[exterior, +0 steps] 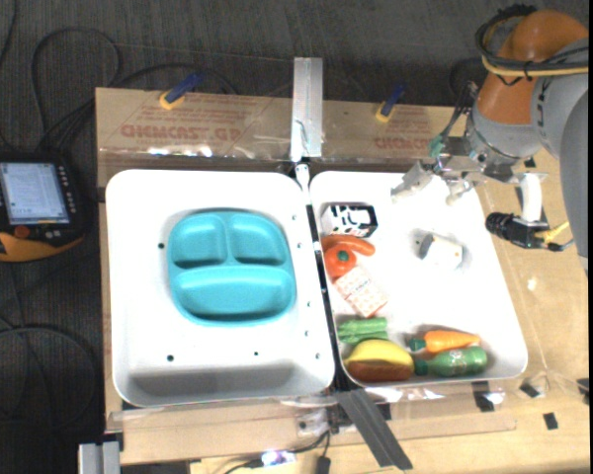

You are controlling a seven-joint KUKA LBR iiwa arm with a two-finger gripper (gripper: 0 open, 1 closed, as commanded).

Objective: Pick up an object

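Note:
My gripper [435,184] hangs over the far edge of the right bin [494,284], open, with nothing between its fingers. Just below it a small white and grey object [441,250] lies alone on the bin floor. Along the bin's left side lie a black and white item [351,217], an orange-red toy vegetable [344,255] and a red-patterned white packet [361,289]. At the near edge sit a green piece [363,329], a yellow and red fruit [379,359], a carrot [451,341] and a green vegetable [453,362].
The left bin [138,344] holds a blue divided plate [232,265]. A metal post [307,107] rises at the back between the bins, in front of taped cardboard. A handheld screen unit [30,200] lies on the floor at the far left.

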